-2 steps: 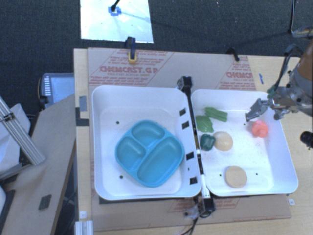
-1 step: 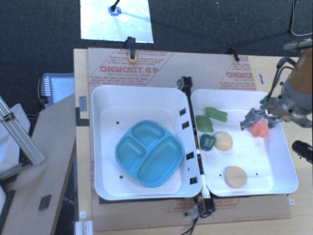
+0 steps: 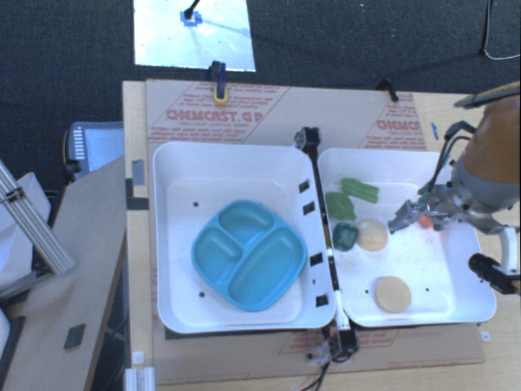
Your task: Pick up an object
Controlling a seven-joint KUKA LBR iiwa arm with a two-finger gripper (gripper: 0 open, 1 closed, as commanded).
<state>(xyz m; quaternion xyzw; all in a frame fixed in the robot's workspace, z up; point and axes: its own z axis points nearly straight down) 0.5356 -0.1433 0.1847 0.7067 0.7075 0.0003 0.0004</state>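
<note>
Tan disc (image 3: 393, 293) in right bin (image 3: 468, 304); blue tray (image 3: 248, 255) in left bin (image 3: 175, 243).

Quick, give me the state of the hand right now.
Hand: over the right bin, near the round cream piece; open or shut cannot be told, and nothing is seen in its grip.

Light green ridged oblong piece (image 3: 359, 190) lying flat near the right bin's far wall. Darker green leaf-like piece (image 3: 339, 206) just beside it, toward the divider. Dark teal rounded lump (image 3: 345, 235) touching pale cream dome-shaped piece (image 3: 372, 235). Tan flat round disc (image 3: 392, 293) lying apart, nearer the front wall.
</note>
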